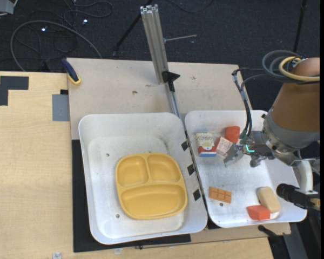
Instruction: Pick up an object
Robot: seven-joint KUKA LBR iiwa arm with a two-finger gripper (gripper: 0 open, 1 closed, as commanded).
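My gripper (pixel 233 154) is low in the right bin (pixel 235 212), reaching in from the right, right beside a small red-and-white packet (pixel 223 145). An orange-red block (pixel 232 133) lies just behind the packet. A white, red and blue carton (pixel 206 143) sits to their left. Toward the bin's front lie a brown waffle-like piece (pixel 220 195), a beige bread-shaped item (pixel 269 199) and a red block (pixel 258 213). I see nothing clearly between the fingers.
The left bin (pixel 97 144) holds a yellow divided plate (pixel 150 185). A metal post (pixel 154 42) rises behind the bins. Black clips (pixel 190 169) sit along the seam between the bins. The arm's orange and grey body (pixel 294 107) overhangs the right bin's right side.
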